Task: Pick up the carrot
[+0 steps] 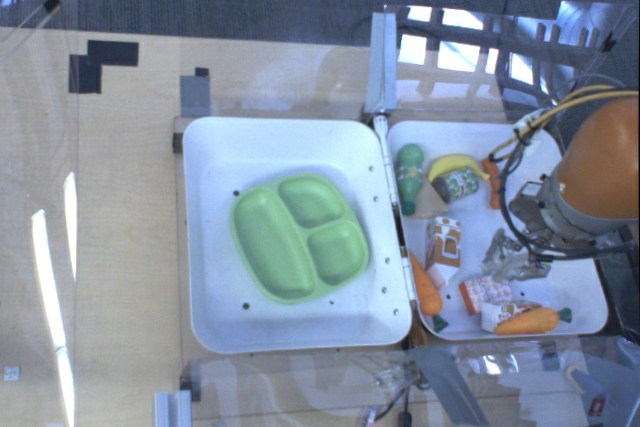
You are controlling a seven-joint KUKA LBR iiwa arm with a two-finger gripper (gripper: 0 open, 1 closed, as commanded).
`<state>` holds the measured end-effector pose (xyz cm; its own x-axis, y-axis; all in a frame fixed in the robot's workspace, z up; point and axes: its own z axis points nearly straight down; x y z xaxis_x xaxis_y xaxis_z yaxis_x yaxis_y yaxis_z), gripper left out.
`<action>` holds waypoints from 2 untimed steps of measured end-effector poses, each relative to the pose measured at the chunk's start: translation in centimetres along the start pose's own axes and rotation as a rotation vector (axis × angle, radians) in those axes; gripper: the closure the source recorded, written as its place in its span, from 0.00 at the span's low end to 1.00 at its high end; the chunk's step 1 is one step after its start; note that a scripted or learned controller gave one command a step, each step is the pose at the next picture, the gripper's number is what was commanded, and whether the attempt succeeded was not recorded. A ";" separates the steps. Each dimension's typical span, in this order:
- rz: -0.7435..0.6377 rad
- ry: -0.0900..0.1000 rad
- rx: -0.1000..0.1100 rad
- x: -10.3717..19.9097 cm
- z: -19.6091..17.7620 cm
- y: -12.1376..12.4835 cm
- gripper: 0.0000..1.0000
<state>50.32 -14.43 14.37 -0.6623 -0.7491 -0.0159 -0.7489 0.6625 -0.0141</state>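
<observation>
The gripper (515, 258) hangs over the right bin (590, 315) near its right edge; whether it is clenched or released cannot be told. One carrot (425, 285) lies against that bin's left edge, another (527, 321) along its front edge

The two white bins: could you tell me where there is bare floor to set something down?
The left bin has bare white floor all round the green divided plate, widest along its left wall and front edge. The right bin is crowded: bottle, banana, carrot, packets, and the gripper over them. Only its far strip is bare.
</observation>
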 end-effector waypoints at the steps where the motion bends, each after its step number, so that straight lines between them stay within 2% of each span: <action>1: -0.001 0.000 -0.001 0.0 0.0 0.0 0.00; 2: -0.166 -0.005 0.017 3.2 5.1 -2.7 0.00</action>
<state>50.37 -18.63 9.28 -0.5292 -0.8483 -0.0172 -0.8477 0.5295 -0.0338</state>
